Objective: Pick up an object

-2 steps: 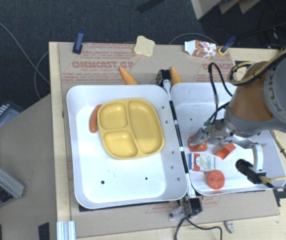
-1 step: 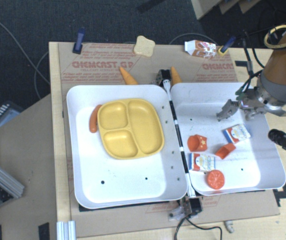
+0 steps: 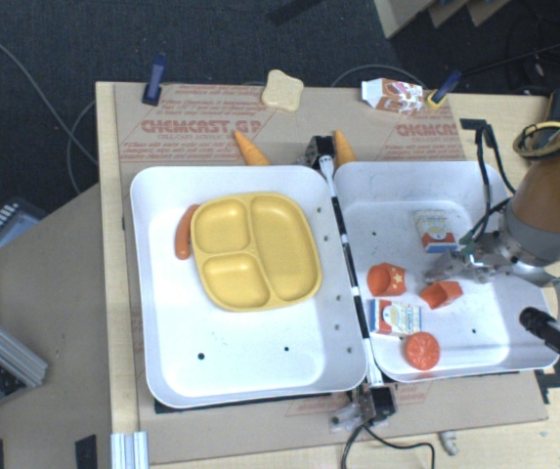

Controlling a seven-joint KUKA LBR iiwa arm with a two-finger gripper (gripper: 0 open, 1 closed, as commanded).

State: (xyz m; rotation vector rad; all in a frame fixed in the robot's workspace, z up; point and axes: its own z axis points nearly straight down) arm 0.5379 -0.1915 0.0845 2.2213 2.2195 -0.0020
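Observation:
The right bin (image 3: 475, 179) holds several small objects. There is a white carton with red and blue print (image 3: 437, 231), an orange-red fruit-like piece (image 3: 387, 279), a small red block (image 3: 443, 294), a flat milk carton (image 3: 395, 318) and a red tomato (image 3: 421, 350). My gripper (image 3: 455, 260) reaches in from the right and hangs low over the bin. It is just above the small red block and below the printed carton. I see nothing held in it. The grey arm with its orange band (image 3: 548, 198) rises at the right edge.
The left bin (image 3: 162, 340) carries a yellow divided plate (image 3: 255, 250) with a red sausage (image 3: 183, 234) beside it. On the board behind the bins lie two carrots (image 3: 250, 149), a bread slice (image 3: 282, 89) and a small carton (image 3: 394, 94). A black cable (image 3: 483, 154) runs along the right bin's far corner.

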